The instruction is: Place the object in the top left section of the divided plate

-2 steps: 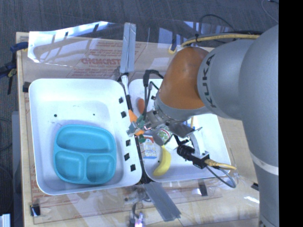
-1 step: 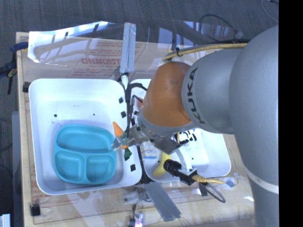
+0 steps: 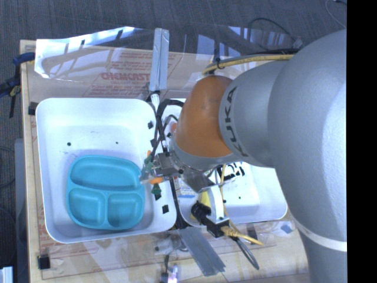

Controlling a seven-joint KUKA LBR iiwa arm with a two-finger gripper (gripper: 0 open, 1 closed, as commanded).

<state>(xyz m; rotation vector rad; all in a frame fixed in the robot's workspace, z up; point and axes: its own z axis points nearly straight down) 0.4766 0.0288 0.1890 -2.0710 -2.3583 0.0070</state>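
Plate: A light blue plastic plate with three parts (image 3: 106, 189) is seen at 7 o'clock in the left bin. One wide part is set on its 12 o'clock side. Two small parts are set on its 6 o'clock side.
Object: A small orange and green thing (image 3: 155, 181) is seen just outside the plate's rim, at the plate's 3 o'clock. It is right by the gripper.
Gripper: The gripper (image 3: 156, 170) is placed at 3 o'clock of the left bin, by the wall between the two bins. Whether it is open or closed cannot be told. Whether the small thing is held cannot be told.
Left bin: The shallow white plastic bin (image 3: 59, 128) is seen at 9 o'clock in the picture.
Right bin: A second shallow white bin (image 3: 268, 202) is seen at 4 o'clock, much of it hidden by the arm.
Arm: The big grey arm (image 3: 306, 128) is seen coming in from 3 o'clock. Its orange band (image 3: 203, 122) is seen above the gripper.
Bench: The bench top with red print (image 3: 118, 75) is seen at 12 o'clock, behind the bins.
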